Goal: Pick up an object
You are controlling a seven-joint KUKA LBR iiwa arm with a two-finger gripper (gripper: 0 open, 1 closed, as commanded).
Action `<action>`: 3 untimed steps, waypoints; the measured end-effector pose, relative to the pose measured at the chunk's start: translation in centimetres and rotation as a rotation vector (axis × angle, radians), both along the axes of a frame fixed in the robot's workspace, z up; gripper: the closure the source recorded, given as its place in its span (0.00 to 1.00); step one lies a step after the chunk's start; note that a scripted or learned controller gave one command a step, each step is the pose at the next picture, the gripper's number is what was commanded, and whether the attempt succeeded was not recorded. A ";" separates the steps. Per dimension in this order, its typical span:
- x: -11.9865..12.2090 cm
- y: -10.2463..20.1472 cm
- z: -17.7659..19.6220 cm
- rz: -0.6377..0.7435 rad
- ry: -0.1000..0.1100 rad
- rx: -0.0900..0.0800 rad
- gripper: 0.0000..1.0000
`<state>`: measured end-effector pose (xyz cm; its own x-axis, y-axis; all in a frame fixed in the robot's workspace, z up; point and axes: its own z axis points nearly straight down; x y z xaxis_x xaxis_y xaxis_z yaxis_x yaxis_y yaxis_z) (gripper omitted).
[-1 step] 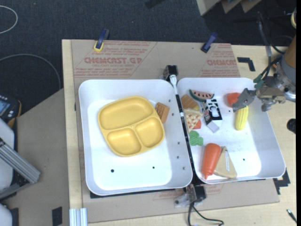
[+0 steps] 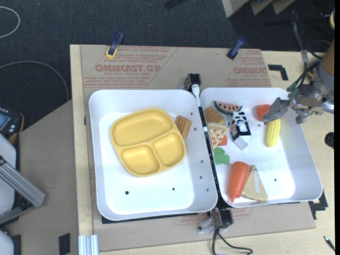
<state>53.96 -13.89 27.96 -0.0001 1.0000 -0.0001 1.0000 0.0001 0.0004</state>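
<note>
Camera view has the tool (image 2: 287, 109) spread wide, holding nothing, over the right white bin (image 2: 297, 190). Just beneath and beside its near finger lies the yellow plastic corn cob (image 2: 272, 132): probably light, stiff, slippery; best pinched across its middle.

Grey metal gripper (image 2: 288, 110) with two dark, flat fingers (image 2: 275, 110) — blunt at the tips. Silvery round wrist (image 2: 324, 92) above, a bit shiny. Thin dark cables (image 2: 304, 73) looping beside it — too blurry for screws or marks.
</note>
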 end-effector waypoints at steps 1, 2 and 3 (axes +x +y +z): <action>0.0 0.1 -4.2 -0.001 0.006 0.002 0.00; -0.6 1.1 -9.2 0.000 0.007 0.002 0.00; -0.6 1.1 -13.5 0.000 0.007 0.002 0.00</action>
<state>53.35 -12.76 14.48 0.0002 1.0000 0.0022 1.0000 -0.0002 -0.0069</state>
